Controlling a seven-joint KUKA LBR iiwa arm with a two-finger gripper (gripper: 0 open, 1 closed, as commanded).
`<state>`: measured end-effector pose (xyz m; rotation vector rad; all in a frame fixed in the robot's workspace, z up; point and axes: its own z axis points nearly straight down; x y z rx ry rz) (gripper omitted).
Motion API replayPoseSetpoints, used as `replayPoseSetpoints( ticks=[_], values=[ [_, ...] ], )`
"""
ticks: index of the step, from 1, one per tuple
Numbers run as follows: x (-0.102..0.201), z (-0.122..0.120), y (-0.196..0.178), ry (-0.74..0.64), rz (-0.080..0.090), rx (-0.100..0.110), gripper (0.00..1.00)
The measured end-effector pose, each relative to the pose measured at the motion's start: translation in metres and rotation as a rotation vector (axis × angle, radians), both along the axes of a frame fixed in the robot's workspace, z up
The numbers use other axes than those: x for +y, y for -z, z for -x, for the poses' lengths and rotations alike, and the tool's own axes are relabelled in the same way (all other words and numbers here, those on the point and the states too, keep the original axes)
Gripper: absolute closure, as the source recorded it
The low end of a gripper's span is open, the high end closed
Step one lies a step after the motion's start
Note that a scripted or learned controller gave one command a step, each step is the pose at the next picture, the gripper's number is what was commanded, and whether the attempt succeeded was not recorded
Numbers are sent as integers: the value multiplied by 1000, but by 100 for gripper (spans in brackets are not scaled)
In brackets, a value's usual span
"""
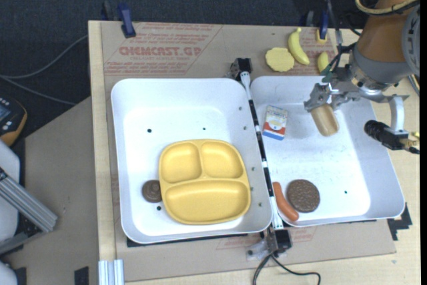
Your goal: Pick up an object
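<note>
My gripper (328, 102) hangs over the upper middle of the right bin (373, 177). A tan, roll-shaped object (325, 122) lies directly under it, touching or very close to it; whether it is gripped is not visible. Left of that, a small white, blue and red carton (275, 123) sits near the bin's left wall. A round brown cookie (303, 195) rests near the front of the bin. Beside the cookie, an orange-red sausage (285, 203) lies along the left wall.
The left bin (133, 110) holds a yellow divided plate (202, 180) and a small brown cookie (152, 191). On the bench behind the right bin lie a banana (299, 47), a yellow piece (280, 59) and a small yellow-green item (323, 61). Blue clamps (125, 20) grip the back edge.
</note>
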<state>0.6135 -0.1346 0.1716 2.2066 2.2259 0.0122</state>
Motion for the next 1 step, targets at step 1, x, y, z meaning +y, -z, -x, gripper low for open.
replayPoseSetpoints(
  ticks=[1],
  values=[
    [96, 33, -74, -3, -3, 2, 100]
  ],
)
